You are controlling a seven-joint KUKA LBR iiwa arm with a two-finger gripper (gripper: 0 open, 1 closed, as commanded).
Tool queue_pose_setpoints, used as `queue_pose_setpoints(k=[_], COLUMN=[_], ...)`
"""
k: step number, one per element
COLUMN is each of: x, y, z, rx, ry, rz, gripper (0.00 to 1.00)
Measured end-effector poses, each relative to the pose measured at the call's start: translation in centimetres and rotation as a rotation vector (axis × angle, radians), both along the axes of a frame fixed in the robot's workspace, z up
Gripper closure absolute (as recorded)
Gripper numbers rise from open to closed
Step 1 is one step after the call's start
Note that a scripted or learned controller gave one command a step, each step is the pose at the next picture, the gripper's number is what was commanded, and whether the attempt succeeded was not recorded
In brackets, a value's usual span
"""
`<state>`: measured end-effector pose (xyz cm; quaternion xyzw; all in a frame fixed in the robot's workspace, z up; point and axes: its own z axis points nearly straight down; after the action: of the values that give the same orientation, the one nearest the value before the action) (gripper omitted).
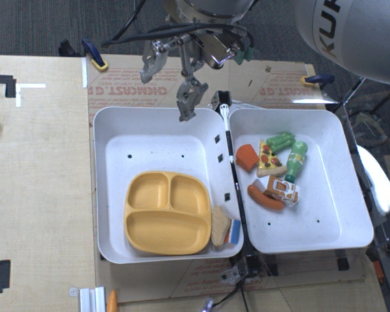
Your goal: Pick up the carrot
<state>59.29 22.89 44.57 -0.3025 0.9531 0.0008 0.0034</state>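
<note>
Gripper (172, 86) seen open and empty, high over the left bin's (110, 174) far rim. Carrot — possibly the orange piece (247, 156) in the right bin (325, 233) — not yet picked; approach and grasp remain.

Arm (351, 18) cropped at top edge

Plate (169, 212) in left bin (110, 174) near front edge, food pile (273, 168) in right bin (331, 194) centre-left
</note>
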Motion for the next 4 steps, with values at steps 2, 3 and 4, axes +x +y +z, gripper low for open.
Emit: queue_pose_setpoints(k=[2,3,4], x=[0.2,0.4,0.4], y=[0.0,0.0,0.0], z=[0.9,1.9,1.9], rx=[0.004,0.009,0.008], ry=[-0.004,-0.011,-0.01], rz=[-0.005,-0.008,-0.009], gripper=[0.0,1.0,0.0])
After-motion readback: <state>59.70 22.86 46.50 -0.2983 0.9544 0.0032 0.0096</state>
